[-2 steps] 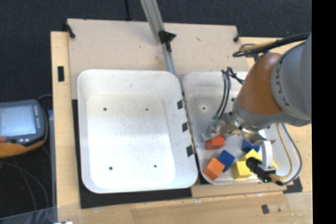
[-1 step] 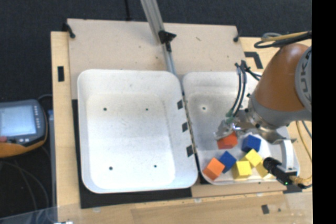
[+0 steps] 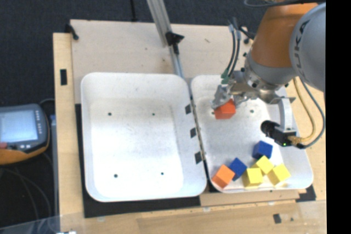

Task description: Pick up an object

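Evidently the gripper (image 3: pixel 224 100) sits over the far left part of the right bin (image 3: pixel 244 146), with an orange-red block (image 3: pixel 225 110) directly at its tip, apparently pinched between the fingers, though the slanted view and the bulk of the wrist make it hard to be sure whether the block is raised off the floor or merely touched. That block lies well apart from the others, which probably made it the easy target, since the fingers could straddle it without bumping a neighbour. The remaining blocks crowd the near edge of the same bin: an orange block (image 3: pixel 224 175) at the near left, a blue block (image 3: pixel 237 166) just beside it, three yellow blocks (image 3: pixel 266 171) in a tight bunch to the right, and a second blue block (image 3: pixel 262 149) just beyond them. The left bin (image 3: pixel 134 134) stands alongside, its rim meeting the right bin's. The arm (image 3: pixel 282 35) reaches in from the right and hangs steeply over the bin, which suits a straight lift.
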Tool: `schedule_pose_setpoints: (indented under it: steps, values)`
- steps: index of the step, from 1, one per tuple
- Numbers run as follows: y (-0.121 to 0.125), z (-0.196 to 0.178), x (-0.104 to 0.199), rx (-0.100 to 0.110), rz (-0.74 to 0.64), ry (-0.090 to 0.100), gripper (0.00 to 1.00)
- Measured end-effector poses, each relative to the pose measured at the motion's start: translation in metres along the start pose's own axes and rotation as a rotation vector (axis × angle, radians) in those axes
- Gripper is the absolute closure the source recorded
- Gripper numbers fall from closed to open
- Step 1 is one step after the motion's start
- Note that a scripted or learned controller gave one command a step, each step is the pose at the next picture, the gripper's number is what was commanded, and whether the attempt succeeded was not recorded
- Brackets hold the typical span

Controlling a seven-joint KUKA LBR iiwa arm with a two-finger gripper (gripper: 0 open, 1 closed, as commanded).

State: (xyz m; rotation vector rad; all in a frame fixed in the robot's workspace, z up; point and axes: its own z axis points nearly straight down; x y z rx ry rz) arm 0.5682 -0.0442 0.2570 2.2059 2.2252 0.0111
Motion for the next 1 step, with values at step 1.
schedule_pose_setpoints:
  steps: [1]
  values:
    - [0.0011,0.0164,0.0983,0.012,0.0,0.002,1.0]
